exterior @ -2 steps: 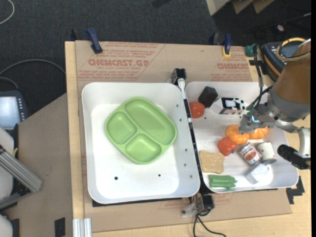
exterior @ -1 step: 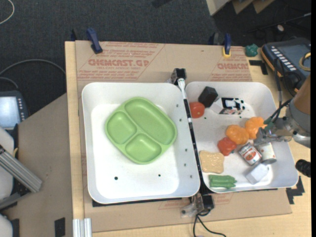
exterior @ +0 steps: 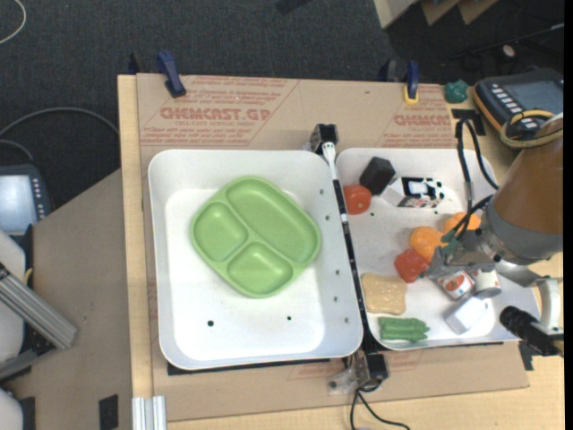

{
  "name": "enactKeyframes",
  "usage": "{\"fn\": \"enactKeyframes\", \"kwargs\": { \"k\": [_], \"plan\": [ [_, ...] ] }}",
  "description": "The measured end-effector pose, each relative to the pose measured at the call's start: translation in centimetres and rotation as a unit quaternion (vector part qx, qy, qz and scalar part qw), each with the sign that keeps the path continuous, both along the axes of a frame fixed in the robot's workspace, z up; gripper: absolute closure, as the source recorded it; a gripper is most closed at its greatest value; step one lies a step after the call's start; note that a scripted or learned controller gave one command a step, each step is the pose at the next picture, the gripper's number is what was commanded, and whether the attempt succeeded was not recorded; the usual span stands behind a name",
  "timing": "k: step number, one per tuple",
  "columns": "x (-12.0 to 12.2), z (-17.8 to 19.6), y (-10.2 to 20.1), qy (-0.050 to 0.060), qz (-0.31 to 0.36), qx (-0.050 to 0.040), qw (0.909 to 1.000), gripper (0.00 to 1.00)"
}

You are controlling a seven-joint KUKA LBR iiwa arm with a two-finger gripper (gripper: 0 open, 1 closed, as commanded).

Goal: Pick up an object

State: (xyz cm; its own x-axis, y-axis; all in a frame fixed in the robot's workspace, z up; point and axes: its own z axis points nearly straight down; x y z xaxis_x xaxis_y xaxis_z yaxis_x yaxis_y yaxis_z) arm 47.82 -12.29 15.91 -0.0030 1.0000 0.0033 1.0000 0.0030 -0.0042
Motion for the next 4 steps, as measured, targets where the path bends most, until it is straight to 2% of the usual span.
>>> {"fn": "enactKeyframes", "kwargs": {
  "k": [1, 2, 3, 4],
  "plan": [
    [2.5, -7.8, -2.0, -0.001, -0.002, -0.0015, 1.0000, 1.00],
    [6.4, -1.9, 1.3, -0.006, 0.001, -0.0021, 1.0000, 1.00],
    [6.1, -1.2, 1.1, -0.004, 0.000, -0.0023, 1.0000, 1.00],
    [11.3, 2.2, 1.2, -0.007, 0.000, -0.0030, 1.0000, 1.00]
  ]
}}
